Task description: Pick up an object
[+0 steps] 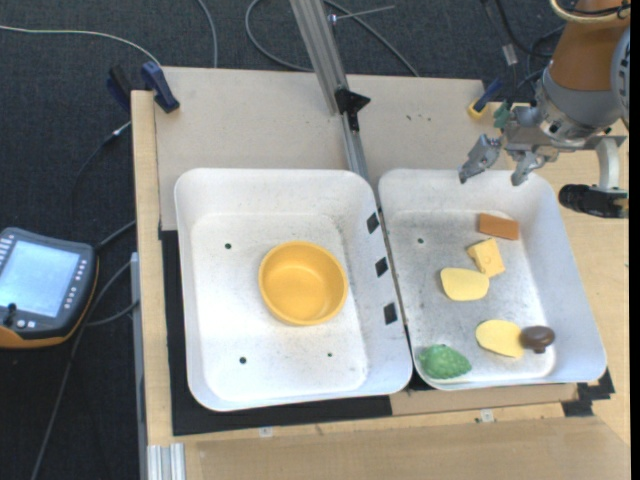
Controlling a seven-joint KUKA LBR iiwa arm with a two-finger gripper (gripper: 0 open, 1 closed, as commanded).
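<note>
Two shallow white bins sit side by side on the bench, seen from above at a slant. In the left bin [210, 368] a yellow bowl [303, 283] stands upright, a little right of the bin's middle, its hollow facing up.

In the right bin [575, 313] lie the small things — six of them, all toward the right half of the floor. An orange-brown block [498, 227] lies nearest the far wall. Just in front of it is a yellow wedge [488, 256], and touching or almost touching that wedge, on its near left side, a flat pale yellow piece [464, 285]. Nearer the front wall lies a second yellow piece [498, 337], with a dark brown, mushroom-like thing [538, 339] against its right edge. A green leafy lump [442, 361] rests in the bin's front left corner, well apart from the others.

The arm comes in from the right, its orange band high near the top corner. The gripper [497, 166] hangs above the far rim of the right bin, beyond the orange-brown block and clear of it. Its two fingers are spread apart — nothing sits between them, and none of the objects is lifted.

A metal rail [322, 48] runs down from the top edge to the gap between the bins. A handheld control pendant [40, 286] lies on the dark floor at the left.
</note>
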